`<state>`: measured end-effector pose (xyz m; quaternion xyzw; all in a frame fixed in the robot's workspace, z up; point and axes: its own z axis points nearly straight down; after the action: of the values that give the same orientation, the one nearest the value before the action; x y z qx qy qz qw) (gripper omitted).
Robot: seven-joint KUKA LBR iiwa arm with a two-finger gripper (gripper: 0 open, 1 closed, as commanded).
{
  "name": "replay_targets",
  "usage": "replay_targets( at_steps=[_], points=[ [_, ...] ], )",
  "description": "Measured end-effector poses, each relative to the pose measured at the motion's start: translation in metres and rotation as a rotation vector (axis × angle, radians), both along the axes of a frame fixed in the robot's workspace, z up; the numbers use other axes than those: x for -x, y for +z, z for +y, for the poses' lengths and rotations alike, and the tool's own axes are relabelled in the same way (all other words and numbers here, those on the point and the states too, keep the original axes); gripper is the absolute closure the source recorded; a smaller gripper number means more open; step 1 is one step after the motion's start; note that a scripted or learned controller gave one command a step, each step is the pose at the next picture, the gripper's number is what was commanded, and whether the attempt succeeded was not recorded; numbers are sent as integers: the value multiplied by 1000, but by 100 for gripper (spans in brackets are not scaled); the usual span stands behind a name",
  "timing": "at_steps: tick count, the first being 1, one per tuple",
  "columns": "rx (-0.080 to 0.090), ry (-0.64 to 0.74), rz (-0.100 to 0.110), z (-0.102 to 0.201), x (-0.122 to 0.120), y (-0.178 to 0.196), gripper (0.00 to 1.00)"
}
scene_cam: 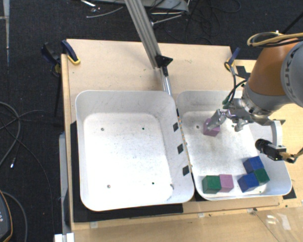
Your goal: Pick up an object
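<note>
My gripper (229, 121) hangs over the upper middle of the right bin (202, 101) with its two fingers spread apart, open. A small purple block (211, 127) lies on the bin floor just left of the left finger (219, 118), touching or nearly touching it, and not between the fingers. Along the bin's near edge sit a green block (211, 184) and a pink block (226, 182) side by side. At the right corner are two blue blocks (253, 164) (248, 181) with a dark green block (262, 175) beside them.
The left bin (86, 105) lies beside the right one, sharing a raised middle rim (181, 140). A slanted metal pole (144, 29) ends at the bins' far edge. The grey and orange arm (278, 77) overhangs the right bin's far right side.
</note>
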<state>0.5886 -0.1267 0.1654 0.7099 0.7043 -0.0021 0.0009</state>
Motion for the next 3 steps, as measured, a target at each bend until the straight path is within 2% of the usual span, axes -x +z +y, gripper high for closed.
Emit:
replay_targets(
  at_steps=[1,2,3],
  points=[
    [-4,14,-8,37,-32,32,0],
    [-3,6,2,13,-34,-74,0],
    [-3,8,-3,14,-36,-60,100]
  ],
)
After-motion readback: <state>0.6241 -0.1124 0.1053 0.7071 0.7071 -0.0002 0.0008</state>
